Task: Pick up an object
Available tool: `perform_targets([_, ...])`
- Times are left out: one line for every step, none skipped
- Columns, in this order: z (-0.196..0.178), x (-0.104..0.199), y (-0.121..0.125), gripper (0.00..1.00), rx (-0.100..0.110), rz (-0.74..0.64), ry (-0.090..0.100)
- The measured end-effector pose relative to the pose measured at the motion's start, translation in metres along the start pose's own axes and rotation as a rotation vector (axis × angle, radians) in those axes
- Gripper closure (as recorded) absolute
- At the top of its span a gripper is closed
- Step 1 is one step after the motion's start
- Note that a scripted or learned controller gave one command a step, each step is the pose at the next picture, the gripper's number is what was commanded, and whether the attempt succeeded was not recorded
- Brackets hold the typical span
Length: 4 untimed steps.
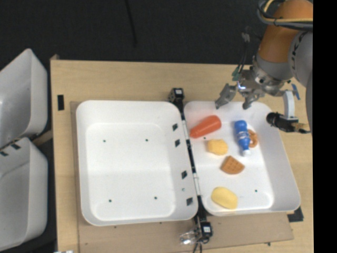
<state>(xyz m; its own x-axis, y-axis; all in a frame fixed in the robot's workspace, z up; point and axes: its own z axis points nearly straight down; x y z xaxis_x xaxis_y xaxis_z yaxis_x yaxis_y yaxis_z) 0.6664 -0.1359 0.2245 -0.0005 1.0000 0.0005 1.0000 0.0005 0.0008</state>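
Gripper [235,100] spread wide, nothing between fingers, above far rim of right bin [281,162]. In that bin: orange carrot [205,126] nearest gripper, blue bottle [241,136] beside, yellow lemon [224,197] at near edge.

Orange carrot [205,126] lies tilted in right bin [279,157]

two white bins [84,141], one orange carrot [205,126], one blue bottle [241,135], three yellow-brown pieces [224,197]
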Motion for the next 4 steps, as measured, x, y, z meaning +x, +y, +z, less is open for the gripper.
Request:
perform_targets([0.122,0.029,-0.016,0.0,0.01,-0.002,0.002])
perform_targets([0.104,0.027,-0.013,1.0,-0.001,-0.002,0.0])
perform_targets([0.047,-0.036,-0.035,1.0,-0.004,0.005,-0.005])
perform_targets([-0.011,-0.098,-0.072,1.0,-0.005,0.006,-0.007])
